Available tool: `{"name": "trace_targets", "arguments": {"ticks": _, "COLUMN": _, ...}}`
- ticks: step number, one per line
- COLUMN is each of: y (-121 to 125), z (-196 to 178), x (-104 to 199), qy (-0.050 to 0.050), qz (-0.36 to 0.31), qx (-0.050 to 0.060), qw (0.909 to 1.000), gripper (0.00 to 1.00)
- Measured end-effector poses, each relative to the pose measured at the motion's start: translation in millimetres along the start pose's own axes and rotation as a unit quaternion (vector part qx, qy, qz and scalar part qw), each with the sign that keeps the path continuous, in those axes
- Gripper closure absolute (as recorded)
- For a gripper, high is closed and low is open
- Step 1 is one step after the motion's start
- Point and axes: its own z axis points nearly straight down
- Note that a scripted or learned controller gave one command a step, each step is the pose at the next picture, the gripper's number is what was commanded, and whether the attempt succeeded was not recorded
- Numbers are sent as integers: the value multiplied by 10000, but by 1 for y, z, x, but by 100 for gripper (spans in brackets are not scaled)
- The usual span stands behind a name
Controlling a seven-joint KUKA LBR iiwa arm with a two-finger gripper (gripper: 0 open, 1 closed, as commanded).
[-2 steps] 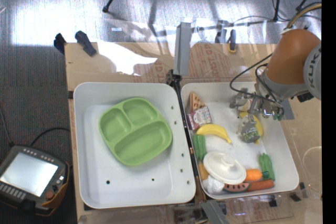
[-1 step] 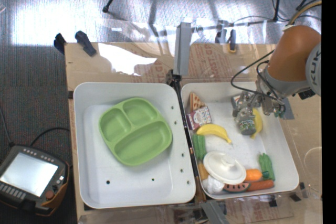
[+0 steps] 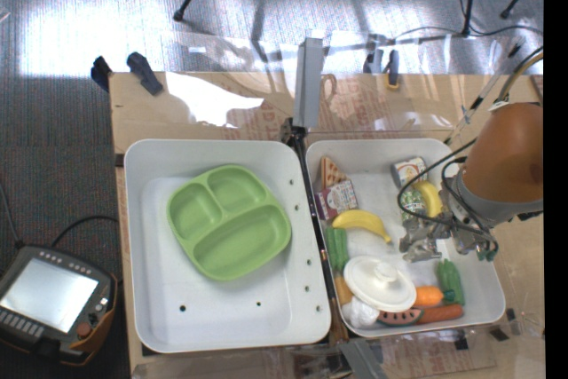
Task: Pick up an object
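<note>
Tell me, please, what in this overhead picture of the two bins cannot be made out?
- Gripper: fingers lost against clutter, camera view; open or shut unclear.
- Small packet: label too small to read.
- Item beneath the white lid: mostly covered by it.
- Arm: cut off at the right.

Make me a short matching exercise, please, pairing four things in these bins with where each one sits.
Things:
1. green divided plate
2. banana
3. white lid
4. carrot

Places:
A. right bin, near its middle, just above the white lid
B. left bin, lying alone in its middle
C. right bin, near the front wall, right of the white lid
D. right bin, front half, below the banana

Pairs: 1-B, 2-A, 3-D, 4-C
</note>
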Motion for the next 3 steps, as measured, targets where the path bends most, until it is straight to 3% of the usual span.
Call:
{"name": "trace_targets", "arguments": {"ticks": 1, "y": 0, "z": 0, "x": 0, "qy": -7, "qz": -5, "qx": 1, "qw": 10000, "gripper": 0}}
{"name": "trace_targets", "arguments": {"ticks": 2, "y": -5, "z": 10, "x": -104, "qy": -20, "qz": -72, "qx": -1, "qw": 10000, "gripper": 0}}
{"name": "trace_targets", "arguments": {"ticks": 3, "y": -5, "z": -3, "x": -107, "qy": -54, "qz": -75, "qx": 0, "qw": 10000, "gripper": 100}}
